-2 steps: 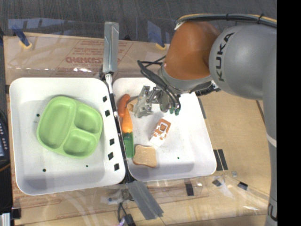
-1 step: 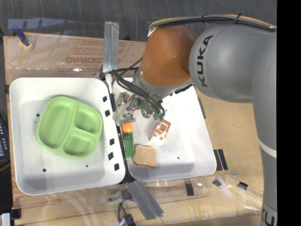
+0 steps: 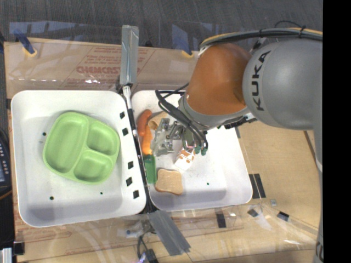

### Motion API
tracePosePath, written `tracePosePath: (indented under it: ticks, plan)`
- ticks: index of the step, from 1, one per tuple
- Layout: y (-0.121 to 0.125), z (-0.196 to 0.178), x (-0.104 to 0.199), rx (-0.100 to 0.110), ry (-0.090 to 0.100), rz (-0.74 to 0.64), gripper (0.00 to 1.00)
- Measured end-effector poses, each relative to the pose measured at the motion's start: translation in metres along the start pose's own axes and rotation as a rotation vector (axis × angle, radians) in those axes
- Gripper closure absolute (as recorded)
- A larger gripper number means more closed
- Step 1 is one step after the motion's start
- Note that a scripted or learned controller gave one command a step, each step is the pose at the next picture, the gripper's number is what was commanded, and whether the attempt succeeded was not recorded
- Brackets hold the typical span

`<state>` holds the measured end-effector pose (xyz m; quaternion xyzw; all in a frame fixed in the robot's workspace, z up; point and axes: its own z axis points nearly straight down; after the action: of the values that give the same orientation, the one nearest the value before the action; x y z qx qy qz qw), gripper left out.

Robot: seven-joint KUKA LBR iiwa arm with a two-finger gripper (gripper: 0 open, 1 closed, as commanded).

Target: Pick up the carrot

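In the camera view, the carrot (image 3: 146, 141) lies lengthwise along the left wall of the right bin (image 3: 233, 171), close to the divider between the two bins. It looks orange along its body with a green end pointing toward the near edge, just beside a slice of bread (image 3: 169, 182). It is probably a light, rigid toy with a smooth, somewhat slippery skin; the thicker orange middle seems the safest place to take hold, across its width. The end effector (image 3: 164, 140) hovers just right of the carrot; whether it is open or closed cannot be told.

The left bin (image 3: 24, 163) carries a green divided plate (image 3: 81, 146).
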<state>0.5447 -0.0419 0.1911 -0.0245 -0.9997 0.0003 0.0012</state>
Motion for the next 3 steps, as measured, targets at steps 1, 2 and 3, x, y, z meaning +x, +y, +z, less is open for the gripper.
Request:
tracePosePath:
  ticks: [1, 2, 3]
  plan:
    - [0.004, 0.000, -0.063, 0.000, -0.003, 0.092, 0.00]
    - [-0.007, 0.000, -0.010, 0.000, -0.001, 0.018, 0.00]
    - [0.040, 0.000, -0.029, 0.000, -0.003, 0.013, 0.00]
